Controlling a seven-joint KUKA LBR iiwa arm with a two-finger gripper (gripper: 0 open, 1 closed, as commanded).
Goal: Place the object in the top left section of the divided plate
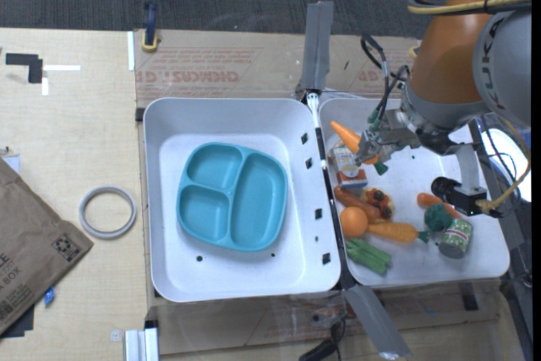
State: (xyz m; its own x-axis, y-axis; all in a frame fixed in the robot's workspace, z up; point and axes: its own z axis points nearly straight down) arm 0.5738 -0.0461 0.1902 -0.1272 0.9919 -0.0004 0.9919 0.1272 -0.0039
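Note:
The blue divided plate [232, 196] lies in the left white bin [161, 182]. It has two small sections on its left and one large section on its right, and nothing lies in any of them. My gripper [370, 150] hangs low over the upper left part of the right bin [486, 262]. It is just to the right of an orange toy carrot [344, 134] and a small white and red box [348, 168]. I see no object clearly held in it.
More toy food lies in the right bin: an orange ball [353, 221], a second carrot [394, 232], green pieces [368, 254], a small can [454, 240] and a green item [437, 218]. A grey ring [107, 210] lies on the bench at the left.

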